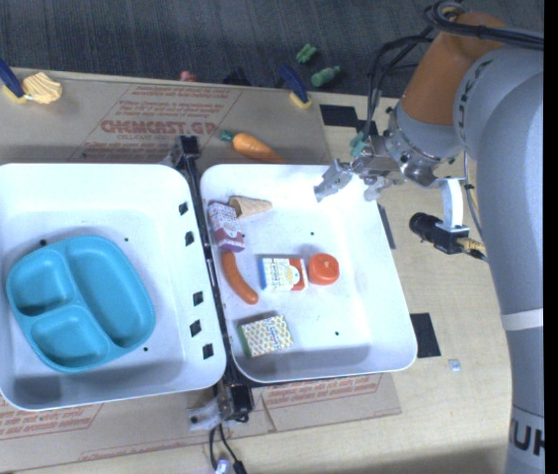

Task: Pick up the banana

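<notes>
My gripper (350, 186) hangs over the far right rim of the right bin (387, 304), its two fingers spread apart with nothing between them. A pale yellow lump (43, 89) lies on the cardboard at the far left, beyond the left bin and next to a blue clamp; whether it is the banana I cannot tell. The right bin holds a sausage (239, 276), an ice cream cone (250, 205), a small carton (280, 273), a red tomato (324, 269), a cracker box (267, 335) and a dark wrapper (224, 222).
A blue divided plate (79, 299) lies in the left bin (2, 196). A carrot (254, 146) rests on the cardboard just beyond the right bin. Green bits (316, 65) lie on the floor further back. The arm's grey body fills the right side.
</notes>
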Available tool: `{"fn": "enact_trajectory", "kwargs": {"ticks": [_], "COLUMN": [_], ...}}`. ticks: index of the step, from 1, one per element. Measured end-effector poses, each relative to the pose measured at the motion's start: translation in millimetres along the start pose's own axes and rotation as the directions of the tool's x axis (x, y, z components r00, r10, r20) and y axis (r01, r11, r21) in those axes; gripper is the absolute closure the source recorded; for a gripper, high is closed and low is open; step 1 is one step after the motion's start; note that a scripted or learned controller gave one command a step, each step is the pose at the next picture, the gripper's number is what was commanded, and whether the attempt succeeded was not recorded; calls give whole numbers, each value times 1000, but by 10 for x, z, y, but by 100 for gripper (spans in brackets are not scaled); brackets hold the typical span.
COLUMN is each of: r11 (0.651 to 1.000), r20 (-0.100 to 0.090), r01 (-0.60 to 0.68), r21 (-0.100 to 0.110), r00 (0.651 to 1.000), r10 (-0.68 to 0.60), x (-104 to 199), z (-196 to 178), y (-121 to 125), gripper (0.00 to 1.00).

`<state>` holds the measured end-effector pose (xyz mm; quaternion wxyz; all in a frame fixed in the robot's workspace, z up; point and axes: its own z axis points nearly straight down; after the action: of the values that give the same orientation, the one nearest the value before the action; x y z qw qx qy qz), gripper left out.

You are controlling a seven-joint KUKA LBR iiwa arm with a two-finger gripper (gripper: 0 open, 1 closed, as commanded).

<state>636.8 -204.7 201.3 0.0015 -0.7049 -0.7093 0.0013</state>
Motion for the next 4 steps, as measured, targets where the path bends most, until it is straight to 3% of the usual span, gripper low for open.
{"fn": "enact_trajectory", "kwargs": {"ticks": [1, 2, 3, 4], "r11": [997, 991, 976, 994], "r20": [-1, 1, -1, -1], "r01": [80, 134, 219, 106], "r21": [0, -5, 3, 1], "r00": [997, 991, 976, 994], "r10": [-80, -134, -219, -106], "x": [-61, 449, 52, 533], "z": [50, -529, 654, 1108], "y": [-1265, -54, -653, -1186], "gripper": [0, 0, 0, 0]}}
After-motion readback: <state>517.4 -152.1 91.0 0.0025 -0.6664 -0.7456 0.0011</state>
